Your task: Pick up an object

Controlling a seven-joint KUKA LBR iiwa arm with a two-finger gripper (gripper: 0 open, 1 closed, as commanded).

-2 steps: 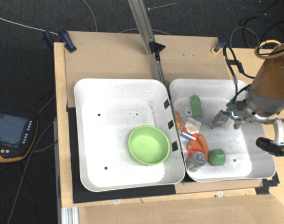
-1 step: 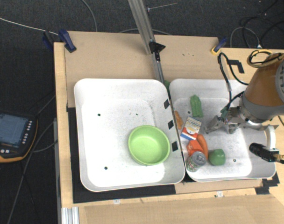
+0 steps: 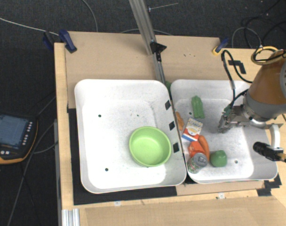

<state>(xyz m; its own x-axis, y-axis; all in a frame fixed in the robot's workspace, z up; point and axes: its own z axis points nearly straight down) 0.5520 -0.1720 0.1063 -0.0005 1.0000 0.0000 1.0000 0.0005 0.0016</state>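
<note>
Objects for picking lie in the right bin (image 3: 237, 173), none yet lifted.

Camera view, right bin, along its left wall: a green block (image 3: 197, 107) toward the back; an orange stick (image 3: 179, 121) at the wall beside it; a small white carton (image 3: 192, 129) with red and blue print; an orange carrot-like piece (image 3: 200, 147) just in front of the carton; a can (image 3: 197, 162), end-on, touching the orange piece; a green ball-like lump (image 3: 218, 158) just beside the can.

Camera view, left bin (image 3: 110, 102): one light green bowl (image 3: 150, 146), upright, near the front right corner.

Camera view, arm: the gripper (image 3: 225, 124) hangs low over bare white floor in the middle of the right bin, near the carton and the block but apart from both. Whether it is spread or pressed together cannot be told; nothing shows pinched in it.

Task status, as a judgement: approach stage only. Nothing is held or raised; choosing a piece, closing on it and lifting all remain.
</note>
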